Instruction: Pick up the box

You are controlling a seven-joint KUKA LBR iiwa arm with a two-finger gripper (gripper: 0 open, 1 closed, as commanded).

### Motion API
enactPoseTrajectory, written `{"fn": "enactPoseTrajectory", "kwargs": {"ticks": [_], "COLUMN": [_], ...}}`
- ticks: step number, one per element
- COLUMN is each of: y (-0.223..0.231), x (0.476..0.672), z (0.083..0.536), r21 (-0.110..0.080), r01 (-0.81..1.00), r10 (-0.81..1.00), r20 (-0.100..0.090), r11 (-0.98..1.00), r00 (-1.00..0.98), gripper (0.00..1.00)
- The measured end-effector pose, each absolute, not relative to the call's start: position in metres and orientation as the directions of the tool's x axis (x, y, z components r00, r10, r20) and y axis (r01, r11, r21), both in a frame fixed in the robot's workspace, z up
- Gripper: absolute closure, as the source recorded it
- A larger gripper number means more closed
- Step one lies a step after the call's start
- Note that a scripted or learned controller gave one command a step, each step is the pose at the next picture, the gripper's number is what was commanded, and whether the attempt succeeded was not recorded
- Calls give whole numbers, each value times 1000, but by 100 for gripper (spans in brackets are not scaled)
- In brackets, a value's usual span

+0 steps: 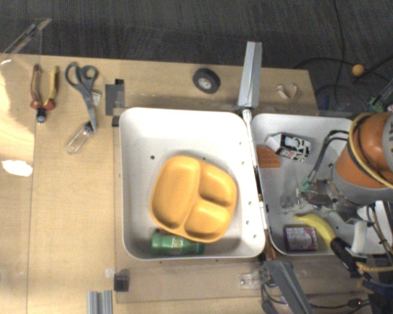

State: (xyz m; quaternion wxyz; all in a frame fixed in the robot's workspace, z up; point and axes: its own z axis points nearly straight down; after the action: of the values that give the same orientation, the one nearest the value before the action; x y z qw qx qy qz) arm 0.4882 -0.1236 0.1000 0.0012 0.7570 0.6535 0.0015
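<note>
Found the gripper (312, 193) low over the right bin (314, 119), under the arm's wrist; could not tell whether open or closed. Placed the box (301, 238), purple, just toward the bin's front edge from it, touching the banana (321, 228), long axis left to right. Judged a short reach frontward enough. Noted a carton (289, 146) farther back.

The arm (373, 156) is a thick rounded body, grey on its outer shell with a broad orange band (354, 165) wrapped round it above the wrist. Black cables (327, 146) loop along its side, and a yellow cable runs near the bottom. Smaller metal fittings and a touch of green wiring (306, 187) cluster at its working end.
</note>
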Motion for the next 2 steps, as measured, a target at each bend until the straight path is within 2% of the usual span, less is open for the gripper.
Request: {"fn": "enactPoseTrajectory", "kwargs": {"ticks": [1, 2], "y": [-85, -104], "x": [561, 607], "z": [90, 107], "r21": [16, 7], "r01": [999, 978], "r10": [1000, 978], "r20": [-4, -2], "r11": [31, 207], "r00": [-31, -207], "gripper": [0, 0]}}
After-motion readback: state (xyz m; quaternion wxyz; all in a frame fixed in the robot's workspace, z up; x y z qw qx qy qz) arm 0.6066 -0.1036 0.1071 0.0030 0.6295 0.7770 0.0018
